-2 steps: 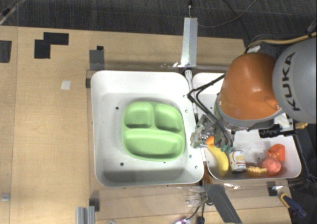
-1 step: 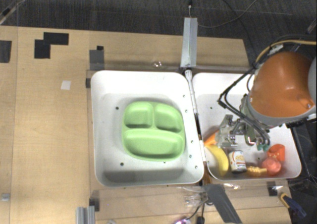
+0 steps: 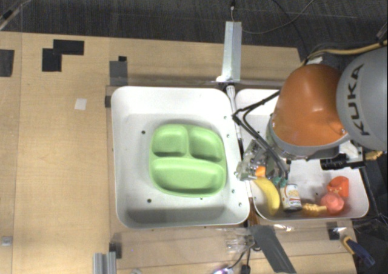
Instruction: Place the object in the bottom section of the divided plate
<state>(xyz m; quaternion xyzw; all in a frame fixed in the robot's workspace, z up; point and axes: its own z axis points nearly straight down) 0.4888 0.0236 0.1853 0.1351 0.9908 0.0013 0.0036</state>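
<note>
Camera view, item one: KUKA arm, grey with an orange band, the part rising nearest the lens, entering from the right and bent down over the right bin. Item two: the gripper, hanging below the orange band at the right bin's left end, close to the wall shared with the left bin; whether it is wide, narrow or holding anything I cannot tell, since the wrist hardware and cables crowd that spot. Item three: banana, yellow, lying in the right bin just below the gripper, a little toward the front wall, its long axis running roughly front to back with a slight slant; touching or merely beside the gripper cannot be told. This is judged the likeliest object of the task, being the nearest piece. Item four, remaining contents of the right bin: a small can just right of the banana, a pale orange scrap by the front wall, a reddish fruit and a red piece toward the right end. Item five: left bin, holding a green divided plate at its centre, two small sections at the back, one wide bottom section at the front, nothing in any of them. The plate lies to the left of the gripper, across the shared wall; the carry is judged a short leftward one.
</note>
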